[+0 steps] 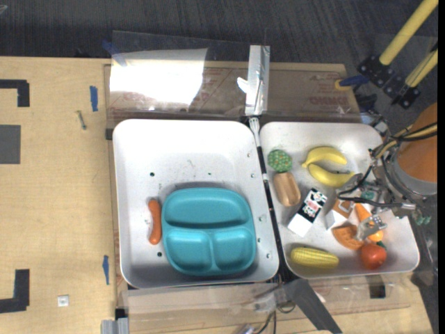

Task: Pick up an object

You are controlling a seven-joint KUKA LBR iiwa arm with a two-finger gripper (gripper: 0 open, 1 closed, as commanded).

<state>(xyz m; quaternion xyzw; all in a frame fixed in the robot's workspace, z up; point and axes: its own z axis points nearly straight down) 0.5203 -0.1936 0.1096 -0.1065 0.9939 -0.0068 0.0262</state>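
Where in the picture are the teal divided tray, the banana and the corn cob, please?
teal divided tray [207,229]: camera view, on the ridge between its compartments.
banana [327,165]: camera view, on the middle of its curve.
corn cob [313,257]: camera view, on its middle.

Right bin, right half of frame — a scatter of small toy foods. Yellow plastic banana [325,166] at upper centre, curved, lying flat. Green round textured ball [280,161] just left of it. Tan bread-like roll [286,188] below the ball. Black-and-white printed card [310,210] mid-bin, tilted. Yellow corn cob [313,257] at lower left. Red tomato [373,255] at lower right — orange wedge-shaped pieces [350,234] just above it.
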